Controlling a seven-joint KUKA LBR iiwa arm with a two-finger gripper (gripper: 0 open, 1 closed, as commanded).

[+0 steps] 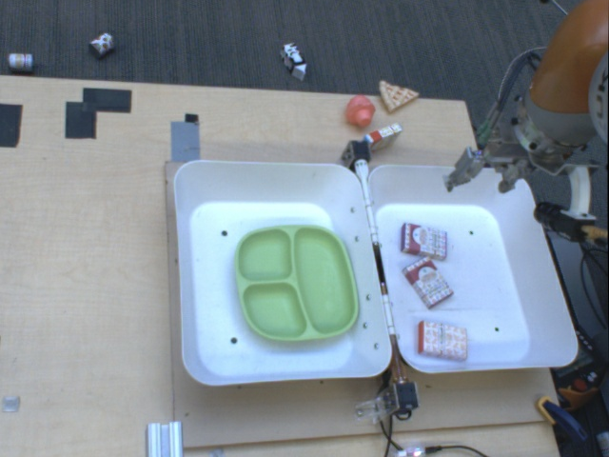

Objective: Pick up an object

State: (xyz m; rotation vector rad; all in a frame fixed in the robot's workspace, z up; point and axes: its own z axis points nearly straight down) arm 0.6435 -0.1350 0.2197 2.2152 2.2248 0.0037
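The hand [487,171] hangs over the far right corner of the right bin [533,255], fingers spread apart with nothing between them — it touches none of the boxes. Three small red-and-white boxes [423,241] [428,283] [442,340] lie in a loose column on that bin's floor. A green divided plate [297,284] sits in the left bin [205,255].
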